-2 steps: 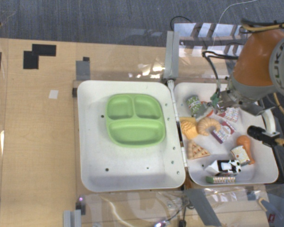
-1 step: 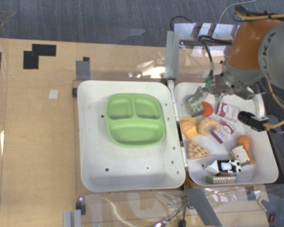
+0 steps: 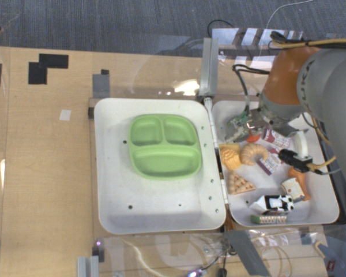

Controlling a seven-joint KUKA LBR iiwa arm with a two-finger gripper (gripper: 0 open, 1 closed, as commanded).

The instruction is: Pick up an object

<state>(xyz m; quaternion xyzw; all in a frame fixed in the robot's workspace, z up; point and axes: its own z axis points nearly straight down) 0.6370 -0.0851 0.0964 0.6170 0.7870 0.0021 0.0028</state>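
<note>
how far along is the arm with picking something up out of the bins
Done: the grey arm's gripper is down in the cluttered right white bin. In hand: nothing visibly gripped; it sits beside the tan croissant-shaped toy. Left: grasp and lift. The green divided plate lies untouched.

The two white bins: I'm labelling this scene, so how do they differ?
The left bin holds one green divided plate lying flat; the right bin holds a clutter of small items, a croissant among them. The arm reaches over the right bin, not the left. Both are shallow and white.
</note>
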